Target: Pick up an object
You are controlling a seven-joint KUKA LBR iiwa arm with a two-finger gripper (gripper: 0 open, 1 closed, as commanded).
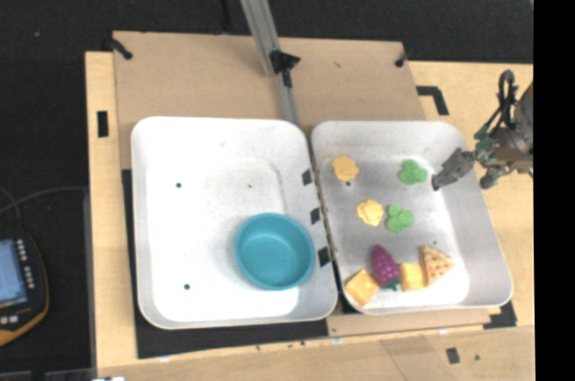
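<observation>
My gripper [469, 172] hangs over the right rim of the right bin [481, 235]. Its two dark fingers are spread open and hold nothing. The left finger [448, 170] points toward a green toy [413, 172] just to its left, without touching it. Further toys lie in this bin: a yellow piece [345, 168], another yellow piece [369, 211], a second green toy [399, 217], purple grapes [384, 265], a yellow block [362, 287], a small yellow item [411, 276] and an orange wedge [436, 263].
The left bin [180, 163] holds a blue bowl [274, 251] near its front right corner. A grey metal pole [260, 20] slants down from the top to the gap between the bins. A handheld controller [18, 280] sits at the far left.
</observation>
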